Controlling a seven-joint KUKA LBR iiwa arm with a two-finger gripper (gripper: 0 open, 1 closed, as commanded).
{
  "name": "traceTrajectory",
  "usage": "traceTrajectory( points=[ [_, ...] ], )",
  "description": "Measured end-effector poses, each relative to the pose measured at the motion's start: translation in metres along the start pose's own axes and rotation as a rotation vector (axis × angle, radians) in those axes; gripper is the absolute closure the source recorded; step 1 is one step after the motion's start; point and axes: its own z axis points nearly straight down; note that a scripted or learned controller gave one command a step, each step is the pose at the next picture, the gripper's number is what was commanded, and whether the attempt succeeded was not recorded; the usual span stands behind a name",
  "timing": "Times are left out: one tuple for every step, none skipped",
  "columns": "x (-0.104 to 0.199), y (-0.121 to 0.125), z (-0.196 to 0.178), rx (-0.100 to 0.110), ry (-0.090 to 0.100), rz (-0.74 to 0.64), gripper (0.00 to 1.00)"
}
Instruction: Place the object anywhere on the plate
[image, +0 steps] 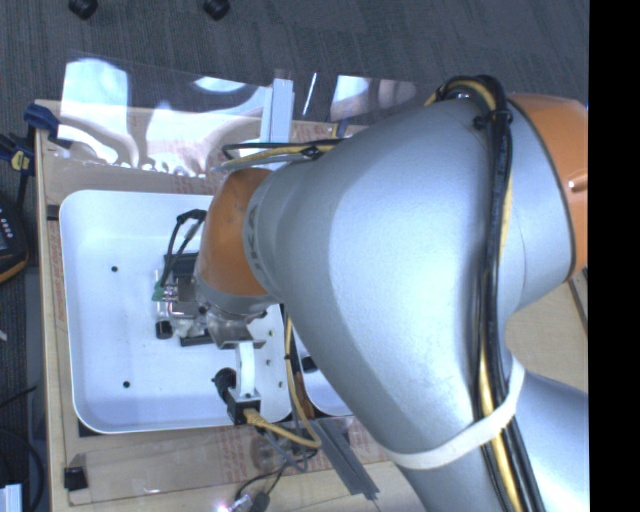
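Looming closest, my grey arm (420, 290) covers the centre and right of the frame. My gripper (190, 325) hangs over the left bin (100, 300), centre-left. Whether it is apart or together I cannot tell, and I can make out neither object nor plate. Risk, as I judge it: with my own bulk hiding the right bin, I could release off target, or carry nothing at all. No readable writing anywhere.
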Motion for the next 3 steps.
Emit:
traceTrajectory(
  points=[
    [0.014, 0.044, 0.003, 0.031, -0.004, 0.674, 1.00],
    [-0.011, 0.062, -0.097, 0.006, -0.007, 1.066, 1.00],
    [-0.024, 0.111, -0.097, 0.006, -0.004, 0.423, 1.00]
  ],
)
